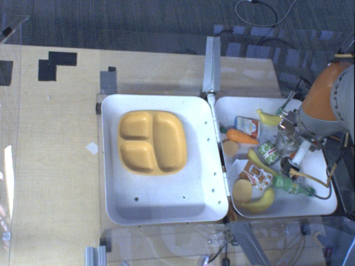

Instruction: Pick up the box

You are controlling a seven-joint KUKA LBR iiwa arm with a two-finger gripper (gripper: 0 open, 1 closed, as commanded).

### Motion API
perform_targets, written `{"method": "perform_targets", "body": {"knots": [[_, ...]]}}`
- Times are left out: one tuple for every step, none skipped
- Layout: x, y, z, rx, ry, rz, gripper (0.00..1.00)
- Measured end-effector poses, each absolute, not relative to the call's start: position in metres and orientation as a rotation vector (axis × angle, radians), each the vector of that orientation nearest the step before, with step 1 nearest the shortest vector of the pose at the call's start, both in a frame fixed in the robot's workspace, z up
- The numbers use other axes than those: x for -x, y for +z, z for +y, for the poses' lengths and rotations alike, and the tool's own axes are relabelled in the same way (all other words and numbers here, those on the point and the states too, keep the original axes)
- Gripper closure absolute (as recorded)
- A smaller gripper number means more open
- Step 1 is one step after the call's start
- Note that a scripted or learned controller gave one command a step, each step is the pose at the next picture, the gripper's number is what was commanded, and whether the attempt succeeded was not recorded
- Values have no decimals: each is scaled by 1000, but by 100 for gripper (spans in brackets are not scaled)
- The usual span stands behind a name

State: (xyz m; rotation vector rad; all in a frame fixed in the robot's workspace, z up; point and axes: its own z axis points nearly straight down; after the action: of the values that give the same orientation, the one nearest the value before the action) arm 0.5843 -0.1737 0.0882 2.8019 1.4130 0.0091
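The box [247,126] lies in the right bin [327,206], in the far half and towards the wall it shares with the left bin [166,212]. It is small and mostly red and white. There is print on its top face, but it is too small to read. An orange carrot [242,136] lies just beside its near edge, and a small banana [268,117] lies just beside it on the right.

The gripper [285,144] hangs over the middle of the right bin, to the right of the box and apart from it. It sits above a green packet [270,152], and whether it touches the packet cannot be made out. Dark cables and brackets crowd its tip, so I cannot tell whether it is open or closed, and nothing can be seen held in it. The arm [324,98] is cut off by the right edge of the view.

Nearer the front of the right bin lie an orange and white packet [256,176] with unreadable print, a green bottle [293,185], a second banana [260,201] and a round tan thing [242,190] that partly overlaps that banana. A brown round thing [230,147] lies against the shared wall.

The left bin holds a yellow divided tray [152,142]. Both bins sit at the right end of the pale wooden worktop [55,165].
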Motion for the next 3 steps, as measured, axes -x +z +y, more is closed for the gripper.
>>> {"method": "perform_targets", "body": {"knots": [[-574, 89, -132, -2935, 16, 1096, 100], [-572, 88, -132, -2938, 10, 1095, 0], [-574, 98, -131, -2938, 13, 1099, 100]]}}
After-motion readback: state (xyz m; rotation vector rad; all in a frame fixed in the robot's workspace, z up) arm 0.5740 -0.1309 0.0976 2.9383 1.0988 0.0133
